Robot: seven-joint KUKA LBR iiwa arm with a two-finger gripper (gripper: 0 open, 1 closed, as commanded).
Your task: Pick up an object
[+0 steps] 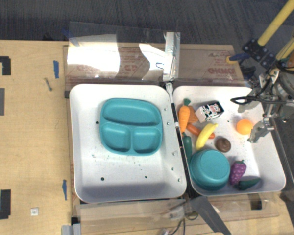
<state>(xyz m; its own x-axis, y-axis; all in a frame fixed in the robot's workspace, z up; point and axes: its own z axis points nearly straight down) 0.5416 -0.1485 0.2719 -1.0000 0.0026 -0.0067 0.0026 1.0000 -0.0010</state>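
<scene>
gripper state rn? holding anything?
Gripper: at the right bin's right side beside the orange, nothing visible between its fingers; open or shut cannot be told.

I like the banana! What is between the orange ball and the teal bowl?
In the camera view, a small brown round thing lies between the orange ball and the teal bowl, on the white bin floor.

Wooden bench (24,146) carries two white bins: left bin (83,175), right bin (269,173)
</scene>
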